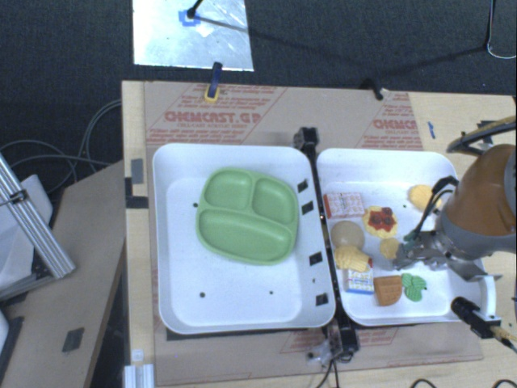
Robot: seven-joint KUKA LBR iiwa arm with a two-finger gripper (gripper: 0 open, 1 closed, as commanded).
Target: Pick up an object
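Note:
The right bin [440, 166] holds several toy foods. A red-and-white box [343, 204] lies at its left, with a beige round piece [347, 233] and a yellow corn cob [351, 258] below it. A yellow slice with red topping [380, 219] sits mid-bin, and a yellow lemon-like piece [420, 195] lies further right. A brown bread piece [388, 290] and a green leafy piece [414, 286] lie near the front wall. My gripper [408, 253] is low in the bin, right beside a small yellow piece [390, 247] and just above the green piece. The arm's orange band [485, 196] rises behind it.
The left bin [174, 297] holds a green divided plate [246, 215]. A small printed box [359, 280] lies by the corn. Black clips [313, 257] line the wall between the bins. A metal frame [32, 233] stands off the bench at the left.

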